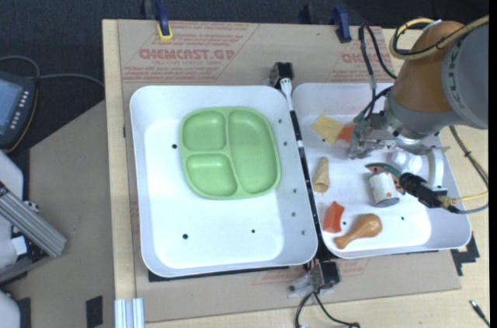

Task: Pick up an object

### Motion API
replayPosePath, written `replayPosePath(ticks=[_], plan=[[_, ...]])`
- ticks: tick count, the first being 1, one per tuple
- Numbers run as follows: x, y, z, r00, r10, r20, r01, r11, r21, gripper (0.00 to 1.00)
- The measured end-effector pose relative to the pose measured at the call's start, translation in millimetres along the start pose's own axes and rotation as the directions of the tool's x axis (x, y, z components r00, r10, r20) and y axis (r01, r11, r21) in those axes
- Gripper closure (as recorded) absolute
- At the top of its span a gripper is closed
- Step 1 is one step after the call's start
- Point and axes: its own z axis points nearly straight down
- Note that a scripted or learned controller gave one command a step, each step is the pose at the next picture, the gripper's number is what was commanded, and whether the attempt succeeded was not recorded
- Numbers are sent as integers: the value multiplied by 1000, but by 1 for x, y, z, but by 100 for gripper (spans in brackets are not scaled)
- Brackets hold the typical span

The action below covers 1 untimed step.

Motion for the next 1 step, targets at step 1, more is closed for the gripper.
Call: replayPosePath(ticks=[1], plan=[[-1, -3, -43, 1000, -1, 2, 1, 1000, -4, 100]])
